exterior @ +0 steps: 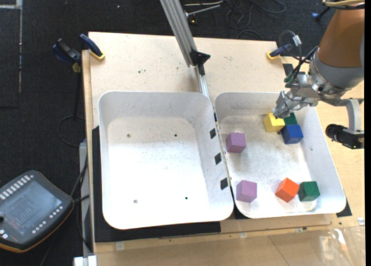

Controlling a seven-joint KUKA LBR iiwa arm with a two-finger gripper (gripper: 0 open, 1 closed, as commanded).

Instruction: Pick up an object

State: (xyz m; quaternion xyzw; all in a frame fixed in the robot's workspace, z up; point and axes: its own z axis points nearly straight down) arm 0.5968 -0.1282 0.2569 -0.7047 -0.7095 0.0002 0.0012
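**A:** Which object would the arm go for?

**B:** Most likely the yellow cube (273, 123). It lies in the right-hand bin (324, 160), toward that bin's far end, and the gripper (284, 108) hangs right over its far-right corner.

**A:** How would it handle?

**B:** By its look it is a small, light, rigid block with flat faces and hard edges, probably wood or plastic, nothing fragile. It should not squash, though smooth faces could slip if the hold lands on a corner. The sensible hold is across two opposite flat sides, centred, fingers coming straight down.

**A:** Is there room for that?

**B:** Tight on one side. A blue cube (292, 134) sits just beside the yellow cube, on its near-right, and a dark green block (290, 119) (half hidden under the wrist) lies between them and the gripper. The yellow cube's left face is open to bare bin floor.

**A:** And the jaws?

**B:** The observer cannot tell how they stand; the wrist and cabling hide them. Nothing is seen held.

**A:** What else lies around?

**B:** Left and nearer than the yellow cube lies a purple cube (235, 142). Well nearer still, a second purple cube (246, 190), an orange cube (287, 189) and a green cube (309, 190) line the bin's near end.
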